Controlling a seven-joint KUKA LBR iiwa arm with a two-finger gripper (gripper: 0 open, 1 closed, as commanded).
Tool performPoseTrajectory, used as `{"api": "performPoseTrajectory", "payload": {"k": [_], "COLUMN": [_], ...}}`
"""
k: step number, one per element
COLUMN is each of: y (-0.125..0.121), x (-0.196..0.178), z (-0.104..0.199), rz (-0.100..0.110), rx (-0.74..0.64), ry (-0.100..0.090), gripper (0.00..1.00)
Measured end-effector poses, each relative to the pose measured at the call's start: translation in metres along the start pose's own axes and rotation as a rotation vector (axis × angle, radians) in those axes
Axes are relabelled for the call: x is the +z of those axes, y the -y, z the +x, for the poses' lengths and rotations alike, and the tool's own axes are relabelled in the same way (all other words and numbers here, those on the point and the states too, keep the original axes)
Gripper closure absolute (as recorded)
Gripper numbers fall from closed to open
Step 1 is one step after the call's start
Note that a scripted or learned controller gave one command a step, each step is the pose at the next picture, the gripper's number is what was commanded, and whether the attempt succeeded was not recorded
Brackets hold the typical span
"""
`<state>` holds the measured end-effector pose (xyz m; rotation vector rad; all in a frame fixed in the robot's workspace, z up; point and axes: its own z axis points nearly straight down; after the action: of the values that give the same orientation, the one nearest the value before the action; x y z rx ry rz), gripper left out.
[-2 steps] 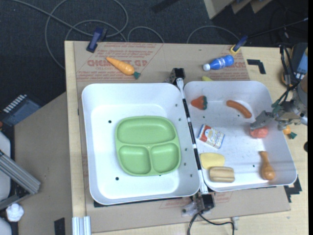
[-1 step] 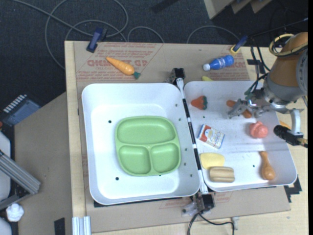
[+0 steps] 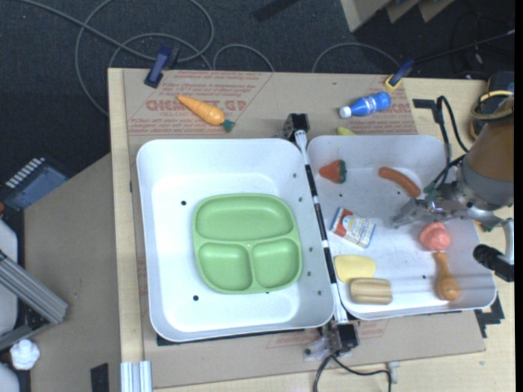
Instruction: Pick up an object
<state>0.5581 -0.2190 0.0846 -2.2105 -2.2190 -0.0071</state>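
Observation:
The right bin [image 3: 368,148] holds several toy foods: a red strawberry [image 3: 332,171], an orange sausage [image 3: 399,180], a small red-and-white carton [image 3: 353,228], a yellow cheese wedge [image 3: 355,266], a tan bread roll [image 3: 370,291], a pink lump [image 3: 435,237] and a brown drumstick [image 3: 445,281]. My gripper [image 3: 411,206] reaches in from the right over the bin's right half, between the sausage and the pink lump. It is open, its fingers point left, and nothing sits between them.
The left bin [image 3: 163,178] carries a green divided plate [image 3: 246,242]. On the bench behind the bins lie a toy carrot [image 3: 203,109] and a blue-and-white bottle [image 3: 366,105]. Cables run along the bench's right side.

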Motion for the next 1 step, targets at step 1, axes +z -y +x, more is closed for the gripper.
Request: {"api": "performPoseTrajectory", "payload": {"k": [1], "y": [0.0369], "x": [0.0002], "z": [0.0005], "rz": [-0.001], "rx": [0.002], "ry": [0.003], "gripper": [0.0]}}
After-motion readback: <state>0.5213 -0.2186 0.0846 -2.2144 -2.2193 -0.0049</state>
